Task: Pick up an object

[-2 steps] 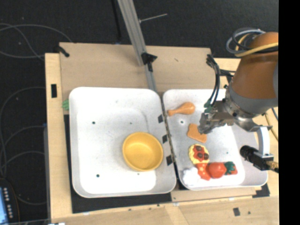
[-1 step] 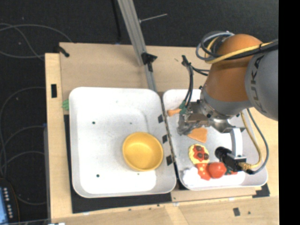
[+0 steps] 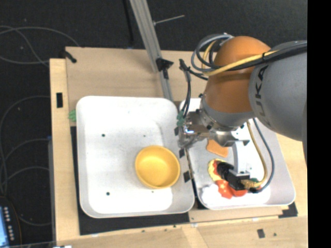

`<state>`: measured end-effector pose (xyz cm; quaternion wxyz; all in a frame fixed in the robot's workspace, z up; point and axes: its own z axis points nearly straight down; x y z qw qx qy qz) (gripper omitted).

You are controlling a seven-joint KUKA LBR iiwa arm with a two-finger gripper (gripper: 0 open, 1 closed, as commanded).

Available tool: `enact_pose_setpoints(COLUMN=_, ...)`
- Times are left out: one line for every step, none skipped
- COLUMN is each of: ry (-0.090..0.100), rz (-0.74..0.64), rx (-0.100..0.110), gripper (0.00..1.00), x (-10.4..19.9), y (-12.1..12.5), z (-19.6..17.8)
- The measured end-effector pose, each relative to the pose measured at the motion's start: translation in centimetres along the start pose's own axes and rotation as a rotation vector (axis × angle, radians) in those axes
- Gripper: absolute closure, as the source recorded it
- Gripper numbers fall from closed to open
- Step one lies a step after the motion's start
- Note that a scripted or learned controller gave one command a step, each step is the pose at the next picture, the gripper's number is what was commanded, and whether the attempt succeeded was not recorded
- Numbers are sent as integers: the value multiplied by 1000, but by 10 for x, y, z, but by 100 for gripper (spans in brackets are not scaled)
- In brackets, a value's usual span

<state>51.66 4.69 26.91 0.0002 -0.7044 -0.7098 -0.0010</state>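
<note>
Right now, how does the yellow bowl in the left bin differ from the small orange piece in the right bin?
The round yellow bowl is much larger than the flat orange wedge-like piece. The bowl is hollow and sits open side up; the piece lies flat. The bowl lies in plain sight in the left white bin; the piece lies under the grey arm in the right white bin. Both rest on bin floors.

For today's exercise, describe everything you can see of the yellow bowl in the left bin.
The yellow bowl is round, smooth and plain, plastic by its look, standing upright with its open mouth up. It rests on the floor of the left bin, toward the near right corner, close to the bin's right wall. Nothing lies inside it.
</note>
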Motion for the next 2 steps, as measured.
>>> enact_pose_setpoints(ry=-2, rz=4, rx=3, gripper=100, x=40, y=-1, z=12)
enact_pose_setpoints(ry=-2, rz=5, rx=2, gripper=0, x=39, y=-1, z=12)
